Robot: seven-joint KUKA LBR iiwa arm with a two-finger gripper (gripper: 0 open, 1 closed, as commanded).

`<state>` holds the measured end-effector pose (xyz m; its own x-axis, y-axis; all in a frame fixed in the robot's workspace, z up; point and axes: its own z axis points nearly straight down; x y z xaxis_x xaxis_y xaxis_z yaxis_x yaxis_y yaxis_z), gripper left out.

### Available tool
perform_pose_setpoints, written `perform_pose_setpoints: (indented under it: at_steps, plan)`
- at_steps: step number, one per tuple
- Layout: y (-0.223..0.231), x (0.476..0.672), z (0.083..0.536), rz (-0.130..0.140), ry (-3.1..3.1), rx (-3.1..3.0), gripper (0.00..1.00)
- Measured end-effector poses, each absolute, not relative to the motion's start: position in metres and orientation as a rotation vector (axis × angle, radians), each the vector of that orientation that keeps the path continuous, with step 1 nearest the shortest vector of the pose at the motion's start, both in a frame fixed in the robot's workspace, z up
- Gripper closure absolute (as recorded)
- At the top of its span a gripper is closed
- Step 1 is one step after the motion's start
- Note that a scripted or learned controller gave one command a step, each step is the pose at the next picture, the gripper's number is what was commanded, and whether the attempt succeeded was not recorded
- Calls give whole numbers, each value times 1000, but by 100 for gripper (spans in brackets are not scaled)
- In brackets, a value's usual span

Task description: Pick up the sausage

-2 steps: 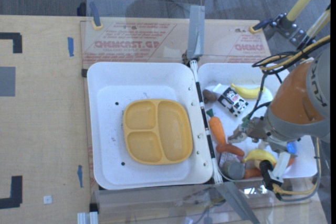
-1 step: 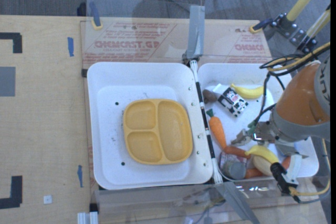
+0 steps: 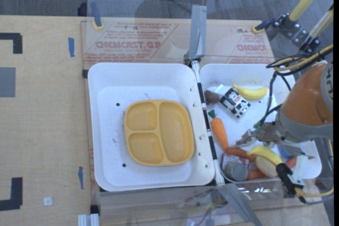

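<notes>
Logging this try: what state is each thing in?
Yellow three-compartment plastic plate: flat in left white bin, nothing on it.
Orange toy carrot: lying in right white bin.
Yellow toy banana: lying near far edge.
Reddish toy sausage: lying free.
Claw: low over right bin.

The plate (image 3: 158, 131) is seen as smooth, matt yellow plastic. The bins (image 3: 100, 114) are rendered in smooth white plastic with a slight sheen. The bench (image 3: 39, 114) is shown as pale matt wood. The arm (image 3: 312, 98) is finished in glossy orange.
</notes>
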<state>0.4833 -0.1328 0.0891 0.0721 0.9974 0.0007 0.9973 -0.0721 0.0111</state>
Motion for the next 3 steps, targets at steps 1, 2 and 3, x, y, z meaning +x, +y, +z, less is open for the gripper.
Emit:
perform_pose_setpoints:
  at_steps: [1, 2, 3]
  plan:
    - [-130, 482, 89, 8, 2151, 2272, 0]
    - [-85, 498, 184, 0, 2279, 2161, 0]
    - [-85, 497, 184, 0, 2279, 2162, 0]
